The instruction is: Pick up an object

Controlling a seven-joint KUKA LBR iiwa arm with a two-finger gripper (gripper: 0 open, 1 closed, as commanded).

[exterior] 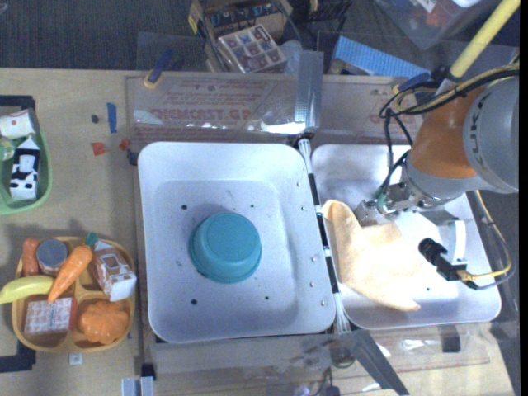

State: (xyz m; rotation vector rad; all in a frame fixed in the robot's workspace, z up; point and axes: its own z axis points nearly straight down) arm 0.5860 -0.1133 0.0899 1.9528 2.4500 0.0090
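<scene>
Two bins are set side by side on the desk. A pale, limp cloth (375, 258) is draped across the right bin (487, 304), its upper edge beside the tool (378, 207), lowered as if for grasping; finger state cannot be told. A teal bowl (225, 247) is inverted in the left bin (165, 180).

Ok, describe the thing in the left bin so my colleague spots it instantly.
Two white bins sit side by side; take the left bin. Near its middle sits a teal bowl, upside down. It's round and blue-green, unlike the flat tan cloth next door.
</scene>
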